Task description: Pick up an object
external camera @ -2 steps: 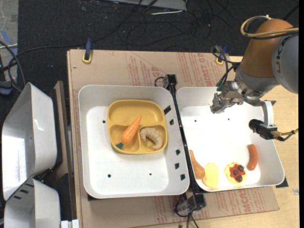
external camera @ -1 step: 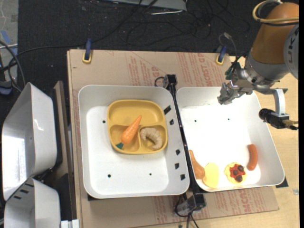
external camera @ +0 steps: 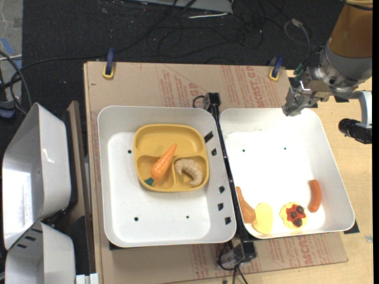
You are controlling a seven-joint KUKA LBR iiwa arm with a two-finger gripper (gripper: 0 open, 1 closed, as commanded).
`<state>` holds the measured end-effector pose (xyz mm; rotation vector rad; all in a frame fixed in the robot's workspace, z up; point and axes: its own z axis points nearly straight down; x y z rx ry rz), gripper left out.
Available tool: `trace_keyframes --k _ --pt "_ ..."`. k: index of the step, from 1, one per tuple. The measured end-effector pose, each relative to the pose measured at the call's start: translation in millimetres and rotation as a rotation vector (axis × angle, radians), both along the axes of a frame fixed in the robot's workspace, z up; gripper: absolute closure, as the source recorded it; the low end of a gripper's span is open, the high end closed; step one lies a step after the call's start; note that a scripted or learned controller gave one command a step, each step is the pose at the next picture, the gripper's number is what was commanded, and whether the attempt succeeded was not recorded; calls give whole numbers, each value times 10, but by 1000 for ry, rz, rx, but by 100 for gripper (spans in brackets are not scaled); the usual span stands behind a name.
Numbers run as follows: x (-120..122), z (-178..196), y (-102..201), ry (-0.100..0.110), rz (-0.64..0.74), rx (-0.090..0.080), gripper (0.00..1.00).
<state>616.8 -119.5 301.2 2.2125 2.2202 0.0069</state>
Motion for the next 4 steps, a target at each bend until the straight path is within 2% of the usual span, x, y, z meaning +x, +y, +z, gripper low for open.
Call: trace_keyframes --k 1,2,3,4 --pt "-122 -223 483 10 3 3 100" --pt "-303 -398 951 11 4 3 100" --pt "-468 -398 1456 11 5 3 100" --pt "-571 -603 1940 11 4 3 100"
